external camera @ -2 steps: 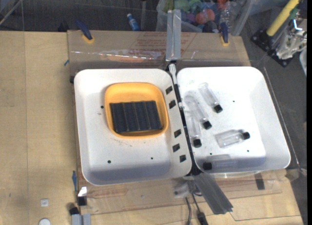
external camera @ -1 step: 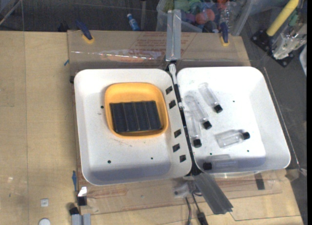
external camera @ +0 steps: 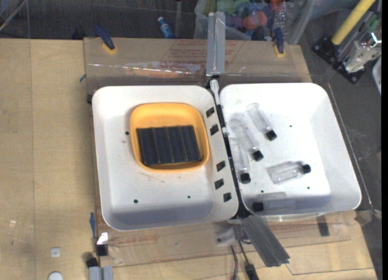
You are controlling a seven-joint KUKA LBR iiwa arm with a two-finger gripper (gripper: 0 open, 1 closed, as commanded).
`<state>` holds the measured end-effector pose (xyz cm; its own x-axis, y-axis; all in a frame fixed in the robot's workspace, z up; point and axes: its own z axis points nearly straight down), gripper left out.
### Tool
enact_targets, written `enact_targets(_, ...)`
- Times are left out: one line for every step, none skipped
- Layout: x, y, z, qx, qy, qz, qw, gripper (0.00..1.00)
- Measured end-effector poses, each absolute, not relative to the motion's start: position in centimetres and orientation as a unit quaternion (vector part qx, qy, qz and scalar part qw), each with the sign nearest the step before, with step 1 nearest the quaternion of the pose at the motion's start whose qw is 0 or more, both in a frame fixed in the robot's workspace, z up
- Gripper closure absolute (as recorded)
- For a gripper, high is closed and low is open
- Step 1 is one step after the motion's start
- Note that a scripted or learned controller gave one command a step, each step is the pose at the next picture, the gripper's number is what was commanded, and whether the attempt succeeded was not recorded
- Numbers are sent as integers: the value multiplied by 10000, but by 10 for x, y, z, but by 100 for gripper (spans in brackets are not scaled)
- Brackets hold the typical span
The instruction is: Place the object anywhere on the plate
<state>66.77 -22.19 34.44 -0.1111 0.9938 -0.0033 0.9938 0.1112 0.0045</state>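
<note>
Whether the hand was open or closed could not be told. Two white bins sat side by side on the wooden bench. In the left bin lay a yellow-orange plate with rounded corners, and a dark ribbed block rested flat on it, covering most of its floor. The right bin held several clear vials with black caps, all lying on their sides. One vial lay towards the back. Two more, a longer vial and another vial, lay close along the edge shared with the left bin. A stubbier vial lay apart from these, nearer the front. All the vials were well apart from the plate. Behind the bins stood a clear box of coloured toys.
</note>
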Motion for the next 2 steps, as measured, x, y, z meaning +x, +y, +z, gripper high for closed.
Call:
enact_targets(668, -222, 358, 5475, 8368, 12, 39, 100)
enact_targets(668, -222, 368, 4245, 9054, 11, 45, 100)
